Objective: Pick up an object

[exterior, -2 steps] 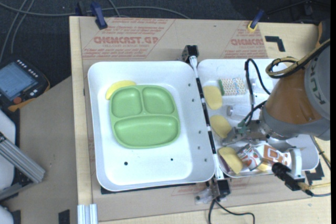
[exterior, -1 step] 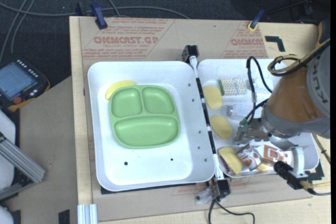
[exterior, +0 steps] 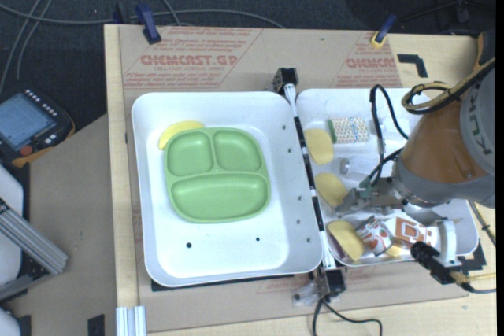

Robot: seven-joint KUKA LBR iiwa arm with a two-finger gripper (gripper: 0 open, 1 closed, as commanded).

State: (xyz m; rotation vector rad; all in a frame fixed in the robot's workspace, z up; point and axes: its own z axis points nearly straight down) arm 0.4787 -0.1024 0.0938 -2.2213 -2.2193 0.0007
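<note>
The right bin (exterior: 346,95) holds several small things: a pale yellow piece (exterior: 319,144) near its left wall, another yellow piece (exterior: 331,187) below it, and a third (exterior: 345,239) at the front left corner. A small checkered packet (exterior: 350,129) lies at the back, and a red and white packet (exterior: 394,235) lies at the front. My gripper (exterior: 364,197) is low in this bin, just right of the middle yellow piece and above the red and white packet. The arm's orange band (exterior: 437,145) hides much of the bin's right half.
The left bin (exterior: 150,169) holds a green divided plate (exterior: 216,173) with a yellow banana-shaped piece (exterior: 179,131) at its back left corner. A divider rail (exterior: 303,161) runs between the bins. Cables (exterior: 386,110) loop over the right bin's back.
</note>
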